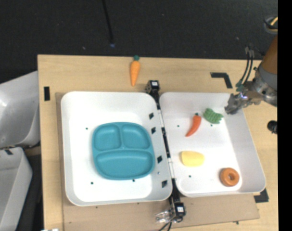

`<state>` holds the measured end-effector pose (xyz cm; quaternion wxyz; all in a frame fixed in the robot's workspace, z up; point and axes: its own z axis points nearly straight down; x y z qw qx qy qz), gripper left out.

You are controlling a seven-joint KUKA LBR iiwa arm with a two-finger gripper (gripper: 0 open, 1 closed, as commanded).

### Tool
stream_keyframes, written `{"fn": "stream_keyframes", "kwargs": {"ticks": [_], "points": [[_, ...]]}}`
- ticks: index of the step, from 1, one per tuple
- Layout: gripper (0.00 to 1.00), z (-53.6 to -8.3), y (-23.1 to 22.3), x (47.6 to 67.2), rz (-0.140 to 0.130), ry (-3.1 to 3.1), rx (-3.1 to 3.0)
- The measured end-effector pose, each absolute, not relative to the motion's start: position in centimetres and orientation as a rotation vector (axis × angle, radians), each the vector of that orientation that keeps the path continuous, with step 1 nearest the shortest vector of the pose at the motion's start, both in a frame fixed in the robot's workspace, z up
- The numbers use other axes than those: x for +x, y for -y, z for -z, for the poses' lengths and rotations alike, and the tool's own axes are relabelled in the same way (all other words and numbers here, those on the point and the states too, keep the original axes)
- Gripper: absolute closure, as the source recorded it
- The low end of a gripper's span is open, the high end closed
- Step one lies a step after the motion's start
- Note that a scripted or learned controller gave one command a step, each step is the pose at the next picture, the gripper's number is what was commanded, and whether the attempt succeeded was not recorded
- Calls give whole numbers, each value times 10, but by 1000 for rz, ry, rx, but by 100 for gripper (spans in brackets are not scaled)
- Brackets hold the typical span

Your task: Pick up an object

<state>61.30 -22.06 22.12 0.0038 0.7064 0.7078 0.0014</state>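
Gripper [234, 103] hovered, grip state unclear; just left of it one green piece [213, 115]; beyond, one red pepper [194, 125]; one yellow lemon [191, 158]; one orange ring [229, 176]

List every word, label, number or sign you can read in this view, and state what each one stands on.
No readable text: none on the blue divided plate, the white bins, the toy foods or the wooden bench.
The black angular marks on the bench are plain shapes, not letters.
Nothing legible on the arm or its end effector; any markings there are too small and blurred to tell.
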Motion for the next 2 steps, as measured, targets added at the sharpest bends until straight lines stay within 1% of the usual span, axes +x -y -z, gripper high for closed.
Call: {"fn": "stream_keyframes", "kwargs": {"ticks": [1, 2], "points": [[100, -230, 176, 616, -3, -2228, 2214], [100, -222, 124, 610, 1, -2227, 2216]]}}
